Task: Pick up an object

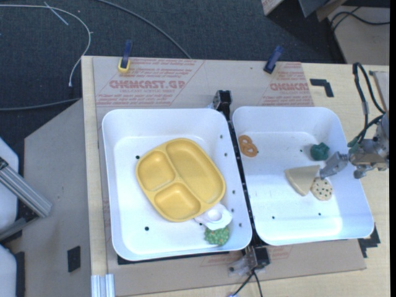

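In the left white bin point(117, 184) lies a yellow plastic divided plate point(180, 178), with a fried-egg toy point(214, 215) and a green leafy clump point(217, 234) touching its lower right edge. The right white bin point(272, 228) holds a small brown pretzel point(248, 145) near its left wall, then a pale cheese wedge point(301, 179) touching a spotted round cookie point(322, 190), and a dark teal lump point(320, 151) above them. The gripper point(333, 165) hangs just beside the cookie and wedge; I can't tell whether it grasps anything.

2 clamps point(125, 64) point(273, 59) on bench edge; cables point(80, 48) on carpet.
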Robot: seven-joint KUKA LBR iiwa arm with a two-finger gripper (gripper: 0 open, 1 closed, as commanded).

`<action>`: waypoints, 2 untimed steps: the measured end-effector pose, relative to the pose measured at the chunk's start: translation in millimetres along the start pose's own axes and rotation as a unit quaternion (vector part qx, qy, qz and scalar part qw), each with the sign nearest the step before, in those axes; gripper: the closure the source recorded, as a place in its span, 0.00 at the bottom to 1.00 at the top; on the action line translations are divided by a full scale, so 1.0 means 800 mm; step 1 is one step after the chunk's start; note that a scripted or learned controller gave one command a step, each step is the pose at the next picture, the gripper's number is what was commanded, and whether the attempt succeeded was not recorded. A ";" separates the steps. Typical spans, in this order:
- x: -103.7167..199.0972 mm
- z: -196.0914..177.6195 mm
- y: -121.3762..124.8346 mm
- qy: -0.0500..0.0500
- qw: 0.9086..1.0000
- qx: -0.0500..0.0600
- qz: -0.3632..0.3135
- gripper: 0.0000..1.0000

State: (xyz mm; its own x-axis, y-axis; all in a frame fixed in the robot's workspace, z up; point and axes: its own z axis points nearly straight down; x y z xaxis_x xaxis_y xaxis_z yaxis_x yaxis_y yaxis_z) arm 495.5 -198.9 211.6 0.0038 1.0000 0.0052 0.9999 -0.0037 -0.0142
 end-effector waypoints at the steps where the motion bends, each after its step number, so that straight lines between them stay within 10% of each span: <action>1: 0.001 -0.008 0.004 -0.002 1.000 -0.006 -0.002 0.00; 2: 0.005 0.059 -0.008 -0.001 1.000 -0.004 -0.002 0.00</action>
State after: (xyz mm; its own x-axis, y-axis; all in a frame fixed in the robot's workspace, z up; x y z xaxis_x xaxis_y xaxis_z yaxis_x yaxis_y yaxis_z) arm 488.0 -194.5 164.9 0.0003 1.0000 0.0036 1.0000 -0.0003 -0.0065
